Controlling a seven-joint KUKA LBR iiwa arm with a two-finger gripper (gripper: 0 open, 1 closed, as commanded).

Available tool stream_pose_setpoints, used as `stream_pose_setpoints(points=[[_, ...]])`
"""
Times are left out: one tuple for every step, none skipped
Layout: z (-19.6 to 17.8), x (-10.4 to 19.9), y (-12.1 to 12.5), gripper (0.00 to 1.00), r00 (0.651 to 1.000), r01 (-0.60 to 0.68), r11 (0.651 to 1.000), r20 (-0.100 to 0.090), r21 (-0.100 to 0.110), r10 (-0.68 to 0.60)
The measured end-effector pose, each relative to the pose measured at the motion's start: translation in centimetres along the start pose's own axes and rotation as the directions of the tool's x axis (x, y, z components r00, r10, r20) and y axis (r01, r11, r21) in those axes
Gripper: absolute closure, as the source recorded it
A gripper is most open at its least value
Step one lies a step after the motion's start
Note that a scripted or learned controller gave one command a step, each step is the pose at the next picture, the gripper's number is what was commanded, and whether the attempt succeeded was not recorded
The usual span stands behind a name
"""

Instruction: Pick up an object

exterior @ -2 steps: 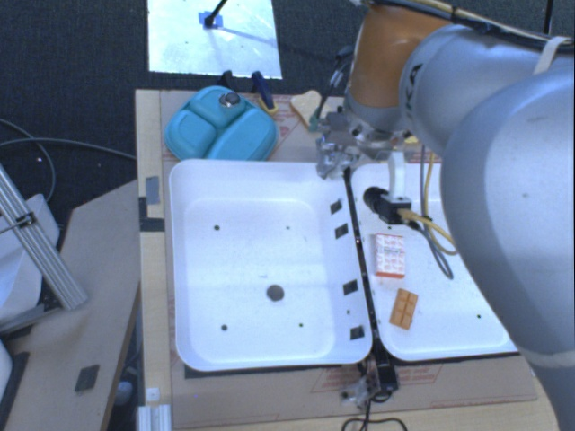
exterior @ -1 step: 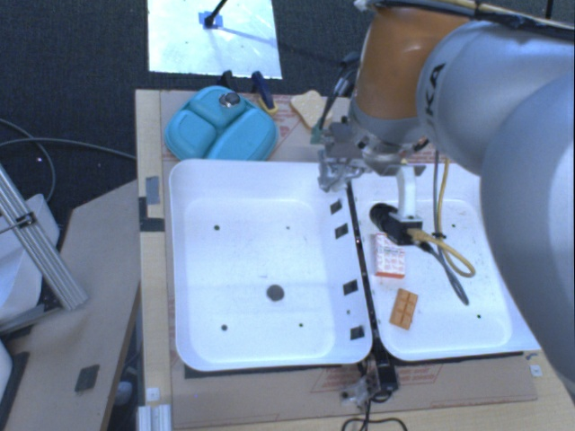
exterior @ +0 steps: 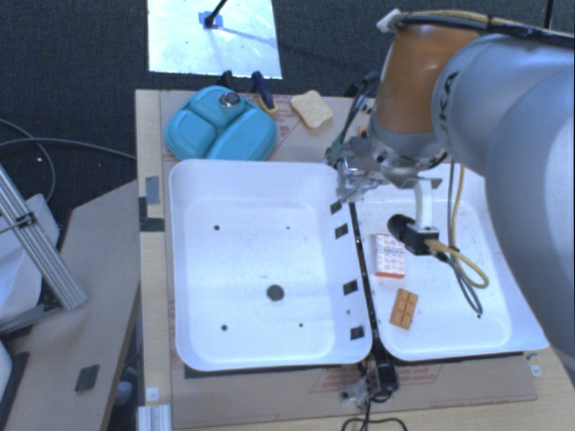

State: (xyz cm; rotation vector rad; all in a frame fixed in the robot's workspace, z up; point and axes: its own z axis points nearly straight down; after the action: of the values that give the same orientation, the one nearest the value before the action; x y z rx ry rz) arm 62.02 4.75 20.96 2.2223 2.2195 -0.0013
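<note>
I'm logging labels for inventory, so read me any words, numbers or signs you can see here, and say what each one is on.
Nothing here can be read as text.
On the white packet in the right bin: red print, too blurred to read.
On the cardboard sheet, along its front edge: faint reddish marks, too blurred to read.

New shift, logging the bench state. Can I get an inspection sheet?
Surface: shallow white left bin and right bin, side by side.
Job's things: red-and-white flat packet and orange waffled block in right bin; small dark disc in left bin.
Clutter: blue plastic compartment tray, tan sponge behind bins.
Grippers: two-finger gripper above the bins' shared edge, far end.
Cables: thin black cable on floor, left.
Surroundings: dark carpet, shiny sheet beyond bench.
</note>
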Motion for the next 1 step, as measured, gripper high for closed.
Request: stream_pose_setpoints(points=[[0.06,0.21,-4.67,1.0,1.0,0.001,1.0,-0.001,0.002,-0.001]])
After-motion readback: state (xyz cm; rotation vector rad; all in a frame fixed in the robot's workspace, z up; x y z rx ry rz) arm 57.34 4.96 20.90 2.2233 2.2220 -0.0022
